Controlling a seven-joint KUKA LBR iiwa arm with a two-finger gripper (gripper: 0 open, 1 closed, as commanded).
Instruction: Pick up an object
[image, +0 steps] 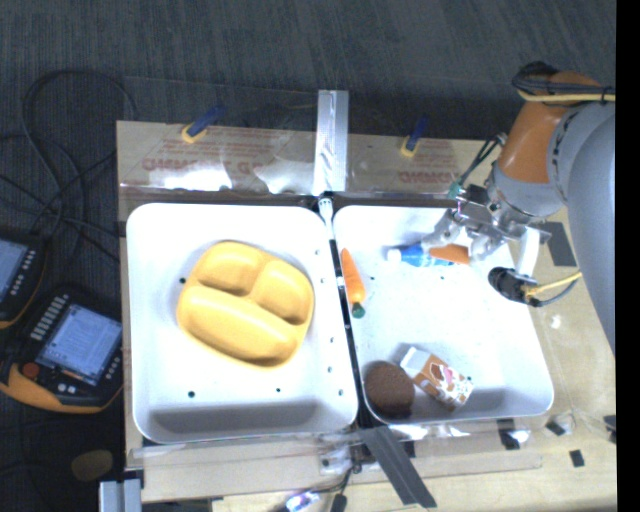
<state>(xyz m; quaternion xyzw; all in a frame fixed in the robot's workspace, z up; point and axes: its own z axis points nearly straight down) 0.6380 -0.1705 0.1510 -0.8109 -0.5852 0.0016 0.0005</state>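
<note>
Camera view, read for you from the near edge back, with clock directions taken inside each bin. In the right bin, at about 7 o'clock against the front wall, you have a dark brown rounded object. Just beside it, around 6 o'clock, a small carton with a white, orange and pink print lies tilted on the floor; the two look close enough to touch, but you cannot be sure from here.

In the left bin, a large yellow bread-shaped object sits near the centre, well apart from everything else.

Farther back in the right bin, at about 9 o'clock along the dividing wall, you see an orange marker with a green tip, lying lengthwise beside the wall.

Farther still, at about 1 o'clock, a white and blue tube with an orange end lies flat on the bin floor. The gripper hangs right over its orange end, with the grey arm and its orange band rising behind at the bin's 2 o'clock corner. Whether the pincer is spread, pressed together or pinching the tube, you cannot tell from this angle.
</note>
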